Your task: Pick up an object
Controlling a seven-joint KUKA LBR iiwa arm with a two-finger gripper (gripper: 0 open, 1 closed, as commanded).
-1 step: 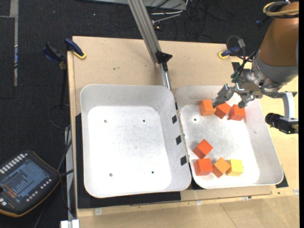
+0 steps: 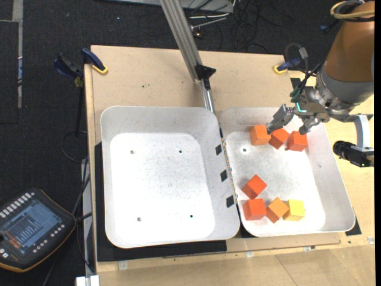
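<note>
From the overhead camera you see the gripper (image 2: 295, 119) hanging over the far end of the right bin (image 2: 336, 201), its two fingers spread apart with nothing between them. Just below it sit three orange blocks in a row: one (image 2: 259, 135) to the left, a middle one (image 2: 278, 138) touching it, and a third (image 2: 297, 140) under the right finger. Nearer you lie another orange block (image 2: 255, 186), then a row of a red-orange block (image 2: 254, 209), an orange one (image 2: 277, 210) and a yellow block (image 2: 296, 209). The left bin (image 2: 113, 159) sits beside it on a tan bench (image 2: 149, 70). A slanted metal pole (image 2: 181, 28) crosses the far edge, blue clamps (image 2: 89, 58) grip the corners, and a teach pendant (image 2: 27, 228) rests on the dark floor.
</note>
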